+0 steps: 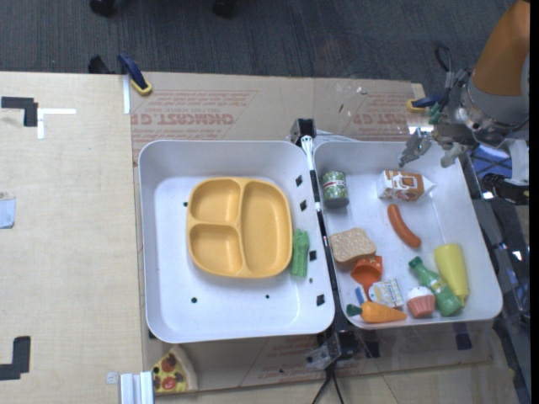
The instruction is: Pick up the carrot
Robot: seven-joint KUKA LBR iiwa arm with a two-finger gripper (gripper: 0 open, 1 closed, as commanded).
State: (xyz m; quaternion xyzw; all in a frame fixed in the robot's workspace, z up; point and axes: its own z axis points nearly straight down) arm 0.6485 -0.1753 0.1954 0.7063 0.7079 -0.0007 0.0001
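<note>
From the overhead camera I see the carrot (381, 313) against the right bin's (480, 217) front edge, crowded by toys. My gripper (428, 147) hovers over the far right corner, fingers spread, pinching nothing.

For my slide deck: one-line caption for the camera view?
End effector hovers over the right bin's far edge; the carrot lies at its near edge.

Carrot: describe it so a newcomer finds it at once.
Look in the right-hand white bin, along its near edge. The small orange toy carrot lies at the near left corner, green tip towards the divider. It is pointed and tapered, unlike the orange-red sausage further back or the pink cupcake beside it.
</note>
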